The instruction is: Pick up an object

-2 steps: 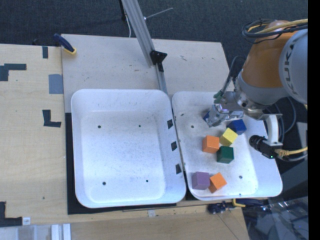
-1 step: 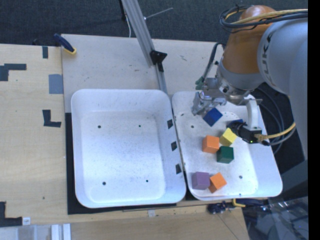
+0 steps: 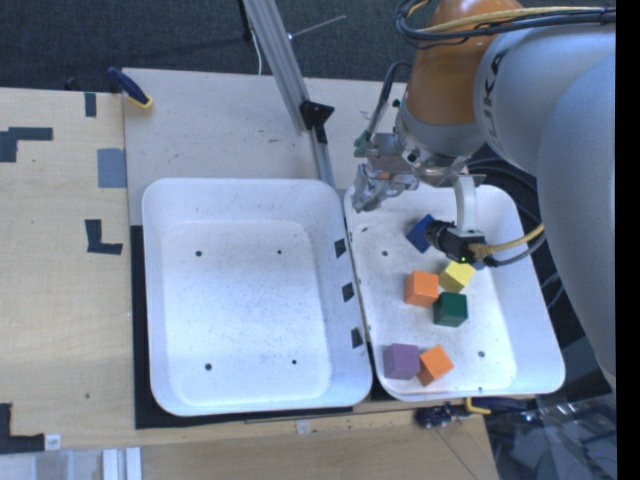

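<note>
From my seat, the left bin [image 3: 240, 308] has nothing in it for me to go after, so everything I care about sits in the right bin [image 3: 520, 368]. The gripper [image 3: 368, 196] hangs over that bin's upper left corner, just beside the divide between the two bins, and I see nothing between its fingers. Whether they are spread or pressed together I cannot tell; the tips blur into the white rim at this slant. The blocks all lie to the right of the gripper and toward the near edge of the bin. Nearest is the blue block [image 3: 420, 232], down and right of the fingertips and close beside a black fitting on the arm. Beyond it the orange block [image 3: 421, 288], yellow block [image 3: 459, 274] and green block [image 3: 450, 309] sit bunched together, apparently touching or nearly so. Furthest off, near the bin's front rim, the purple block [image 3: 402, 360] and a second orange block [image 3: 435, 364] lie side by side. I judge the blue one the shortest reach: a shift right and toward me, then down.
</note>
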Controlling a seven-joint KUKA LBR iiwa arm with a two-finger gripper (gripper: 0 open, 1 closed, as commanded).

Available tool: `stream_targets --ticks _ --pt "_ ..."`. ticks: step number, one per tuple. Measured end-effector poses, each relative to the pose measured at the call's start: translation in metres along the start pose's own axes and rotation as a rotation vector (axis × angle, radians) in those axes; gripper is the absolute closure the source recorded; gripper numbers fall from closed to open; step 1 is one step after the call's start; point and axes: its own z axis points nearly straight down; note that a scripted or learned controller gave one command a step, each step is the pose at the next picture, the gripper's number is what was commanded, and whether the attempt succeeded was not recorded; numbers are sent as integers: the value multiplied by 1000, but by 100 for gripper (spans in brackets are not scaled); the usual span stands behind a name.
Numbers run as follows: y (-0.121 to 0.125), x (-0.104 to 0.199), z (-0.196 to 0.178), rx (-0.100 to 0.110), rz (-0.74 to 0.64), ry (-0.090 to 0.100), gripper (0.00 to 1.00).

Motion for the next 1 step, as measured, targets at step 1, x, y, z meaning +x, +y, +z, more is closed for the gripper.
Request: stream_targets --ticks 1 --pt "19 47 16 2 1 -1 100"
